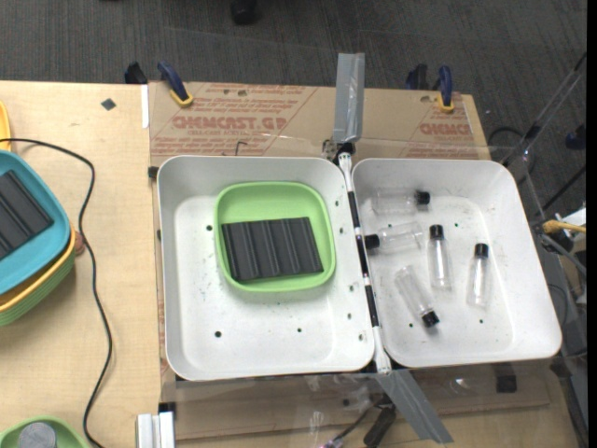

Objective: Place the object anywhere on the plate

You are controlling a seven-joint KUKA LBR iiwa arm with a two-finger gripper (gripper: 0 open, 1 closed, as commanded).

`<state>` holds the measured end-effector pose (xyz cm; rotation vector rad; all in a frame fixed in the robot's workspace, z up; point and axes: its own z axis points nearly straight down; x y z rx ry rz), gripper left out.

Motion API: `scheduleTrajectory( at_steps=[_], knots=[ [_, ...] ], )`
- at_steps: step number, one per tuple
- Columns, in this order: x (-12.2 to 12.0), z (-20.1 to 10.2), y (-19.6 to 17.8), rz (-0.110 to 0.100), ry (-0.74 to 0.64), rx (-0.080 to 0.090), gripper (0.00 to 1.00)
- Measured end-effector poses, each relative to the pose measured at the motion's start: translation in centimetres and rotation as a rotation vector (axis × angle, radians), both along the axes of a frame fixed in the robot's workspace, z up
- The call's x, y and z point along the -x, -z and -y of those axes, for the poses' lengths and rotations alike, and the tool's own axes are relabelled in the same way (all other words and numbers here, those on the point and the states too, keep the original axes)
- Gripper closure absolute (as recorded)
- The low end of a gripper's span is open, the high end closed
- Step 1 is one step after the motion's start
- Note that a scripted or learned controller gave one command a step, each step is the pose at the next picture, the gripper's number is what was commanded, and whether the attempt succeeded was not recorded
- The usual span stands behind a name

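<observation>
— Where's the thing to be moved?

— In the right bin (508, 329). Five clear vials (438, 261) with black caps lie loose there: one near 11 o'clock, one at 9 against the dividing wall, two side by side around the middle and 3 o'clock, and one toward 6. The task doesn't say which one is meant, so any may serve.

— And the plate?

— The green plate (276, 193) sits in the left bin (270, 339), toward 12 o'clock, with a dark ribbed mat (273, 248) covering its floor. My guess is the ribs are there to stop a round vial rolling off once it's set down.

— Why keep the two apart?

— It looks like a source-and-target layout — pick from one bin, drop in the other.

— What's the pincer's state?

— I cannot tell from this view. No vial is on the plate, so the job looks unstarted.
</observation>
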<state>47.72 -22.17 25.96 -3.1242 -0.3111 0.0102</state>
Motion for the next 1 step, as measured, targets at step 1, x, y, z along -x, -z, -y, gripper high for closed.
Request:
scheduleTrajectory(
  at_steps=[1],
  knots=[
    [-0.02,0.06,-1.4,0.002,-0.004,0.001,0.0]
  ],
)
